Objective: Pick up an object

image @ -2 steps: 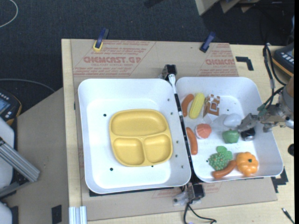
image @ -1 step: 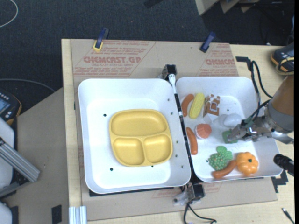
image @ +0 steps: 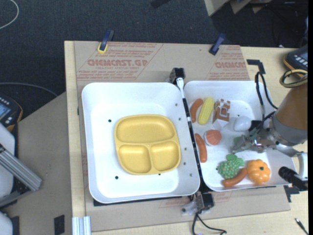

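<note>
The gripper point(image: 248, 142) hangs low over the right bin point(image: 244, 88), reaching in from the right; its metal tip is too small and cluttered here to tell how it is set, and nothing can be seen held in it. Just below it lie the green broccoli point(image: 230, 166) and the orange pumpkin point(image: 258, 172), with a brown sausage point(image: 234, 179) touching both. To its left sit a round pink-and-white piece point(image: 213, 137) and a long orange sausage point(image: 201, 147). Farther up are the yellow corn point(image: 206, 110), another orange sausage point(image: 195, 110), a brown-and-white piece point(image: 222, 111) and a white object point(image: 241, 123). The left bin point(image: 98, 146) holds a yellow divided plate point(image: 146, 143).
</note>
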Tool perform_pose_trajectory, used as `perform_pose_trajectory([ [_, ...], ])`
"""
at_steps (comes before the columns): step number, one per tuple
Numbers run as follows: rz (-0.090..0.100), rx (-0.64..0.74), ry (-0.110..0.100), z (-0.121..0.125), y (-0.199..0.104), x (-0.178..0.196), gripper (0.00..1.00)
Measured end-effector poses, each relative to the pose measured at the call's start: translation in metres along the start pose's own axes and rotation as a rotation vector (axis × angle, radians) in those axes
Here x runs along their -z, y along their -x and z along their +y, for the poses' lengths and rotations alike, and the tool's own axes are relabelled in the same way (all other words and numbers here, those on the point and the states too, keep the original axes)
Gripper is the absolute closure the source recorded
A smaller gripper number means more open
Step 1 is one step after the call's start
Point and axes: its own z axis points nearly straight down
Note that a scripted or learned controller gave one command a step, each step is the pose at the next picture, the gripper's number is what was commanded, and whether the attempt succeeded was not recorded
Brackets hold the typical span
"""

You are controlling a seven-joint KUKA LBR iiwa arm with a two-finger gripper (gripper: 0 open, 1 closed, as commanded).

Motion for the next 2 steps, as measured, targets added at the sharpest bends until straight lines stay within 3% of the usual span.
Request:
perform_pose_trajectory([
  [1,-0.002,0.0,0.003,0.001,0.0,0.011,1.0],
  [2,-0.005,0.001,0.008,0.001,-0.001,0.052,1.0],
])
